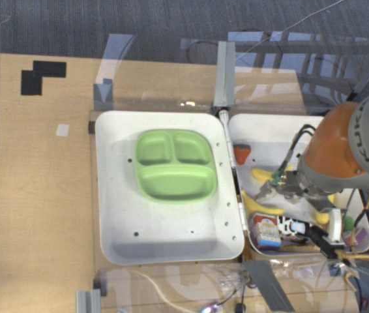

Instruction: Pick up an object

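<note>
My gripper is down inside the right bin, below the arm's orange band. It sits between two yellow banana-like pieces: one just up and to its left, the other just below it. A small red strawberry-like toy lies near the bin's left wall. At the front of the bin lie a red and blue carton, a black and white item and a small yellow piece. The view does not show anything held.
The left bin bears a green divided plate at its middle. A metal divider separates the two bins. The arm's grey body covers the right bin's right side, with cables and a green item at its front right corner.
</note>
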Controlling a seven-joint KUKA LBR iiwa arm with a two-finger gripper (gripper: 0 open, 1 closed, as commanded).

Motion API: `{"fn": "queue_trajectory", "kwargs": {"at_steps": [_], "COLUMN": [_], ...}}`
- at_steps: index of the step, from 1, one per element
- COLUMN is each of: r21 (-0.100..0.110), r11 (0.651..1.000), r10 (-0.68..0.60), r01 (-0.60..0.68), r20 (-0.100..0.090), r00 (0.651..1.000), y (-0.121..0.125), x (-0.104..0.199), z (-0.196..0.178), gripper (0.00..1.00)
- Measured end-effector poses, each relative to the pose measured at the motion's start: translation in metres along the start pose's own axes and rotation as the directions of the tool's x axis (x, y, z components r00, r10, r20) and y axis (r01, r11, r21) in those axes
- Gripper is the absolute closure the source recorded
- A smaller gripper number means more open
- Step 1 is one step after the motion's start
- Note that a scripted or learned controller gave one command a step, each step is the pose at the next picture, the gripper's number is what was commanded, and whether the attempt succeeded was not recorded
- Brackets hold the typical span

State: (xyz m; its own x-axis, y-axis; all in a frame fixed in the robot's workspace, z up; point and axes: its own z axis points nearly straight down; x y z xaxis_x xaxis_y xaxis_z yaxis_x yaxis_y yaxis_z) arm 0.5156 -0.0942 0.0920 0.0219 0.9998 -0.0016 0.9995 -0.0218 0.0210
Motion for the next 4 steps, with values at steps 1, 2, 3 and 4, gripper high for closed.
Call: {"fn": "queue_trajectory", "kwargs": {"at_steps": [1, 2, 3, 4], "r21": [0.004, 0.004, 0.006, 0.025], "r11": [1.000, 1.000, 0.994, 0.995], "r10": [0.026, -0.018, -0.106, 0.098], "r01": [-0.026, 0.018, 0.106, -0.098], "r20": [0.000, 0.000, -0.001, 0.002], "r00": [1.000, 1.000, 0.994, 0.995], "y": [0.039, 0.012, 0.039, 0.148], "x": [0.012, -0.035, -0.031, 0.009], "z": [0.002, 0.001, 0.002, 0.007], "gripper": [0.00, 0.00, 0.00, 0.00]}}
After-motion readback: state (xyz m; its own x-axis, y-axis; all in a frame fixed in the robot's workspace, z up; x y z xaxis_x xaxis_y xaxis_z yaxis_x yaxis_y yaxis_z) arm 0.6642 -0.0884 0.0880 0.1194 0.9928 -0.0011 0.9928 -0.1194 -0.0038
